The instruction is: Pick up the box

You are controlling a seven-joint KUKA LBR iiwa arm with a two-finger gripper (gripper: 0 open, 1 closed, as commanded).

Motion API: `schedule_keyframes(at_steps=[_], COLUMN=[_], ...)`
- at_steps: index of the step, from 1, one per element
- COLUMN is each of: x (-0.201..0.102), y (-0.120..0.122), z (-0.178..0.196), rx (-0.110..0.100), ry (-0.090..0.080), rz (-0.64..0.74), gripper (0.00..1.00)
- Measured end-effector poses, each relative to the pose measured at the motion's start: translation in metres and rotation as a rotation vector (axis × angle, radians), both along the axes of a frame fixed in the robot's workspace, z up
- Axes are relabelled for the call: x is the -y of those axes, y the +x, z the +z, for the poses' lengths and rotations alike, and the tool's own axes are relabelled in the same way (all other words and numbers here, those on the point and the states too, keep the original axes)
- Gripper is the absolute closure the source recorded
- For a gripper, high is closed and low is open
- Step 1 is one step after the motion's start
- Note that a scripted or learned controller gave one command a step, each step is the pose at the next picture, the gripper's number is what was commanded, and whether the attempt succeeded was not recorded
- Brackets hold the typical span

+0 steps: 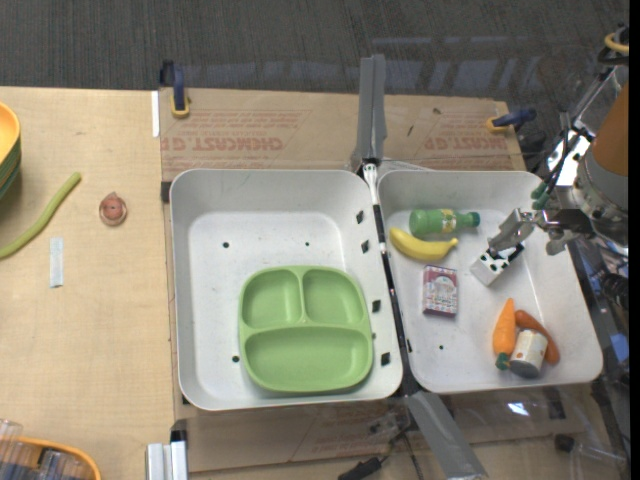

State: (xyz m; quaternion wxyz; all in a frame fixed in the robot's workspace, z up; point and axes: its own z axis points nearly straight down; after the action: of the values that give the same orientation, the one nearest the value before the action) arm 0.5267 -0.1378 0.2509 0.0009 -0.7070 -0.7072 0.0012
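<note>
The box [440,291], small with a red and white face, lies flat on the floor of the right bin [585,313], just below the banana [421,244] and the green bottle [444,222], with the carrot [504,329] and a small can [529,353] to its right. The gripper [499,258] hangs over the same bin, near the box but apart from it, fingers spread and holding nothing. In the left bin [200,268] sits a green divided plate [305,329].

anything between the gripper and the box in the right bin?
Nothing visible. The gripper sits above the right bin, right of the box, with bare bin floor between. The banana lies beyond that gap.
</note>
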Motion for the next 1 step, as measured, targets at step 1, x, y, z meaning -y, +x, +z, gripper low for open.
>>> schedule_keyframes(at_steps=[1], x=[-0.0280], y=[0.0052], z=[-0.0989], rx=[0.000], ry=[0.001], rz=[0.029], gripper=[0.00])
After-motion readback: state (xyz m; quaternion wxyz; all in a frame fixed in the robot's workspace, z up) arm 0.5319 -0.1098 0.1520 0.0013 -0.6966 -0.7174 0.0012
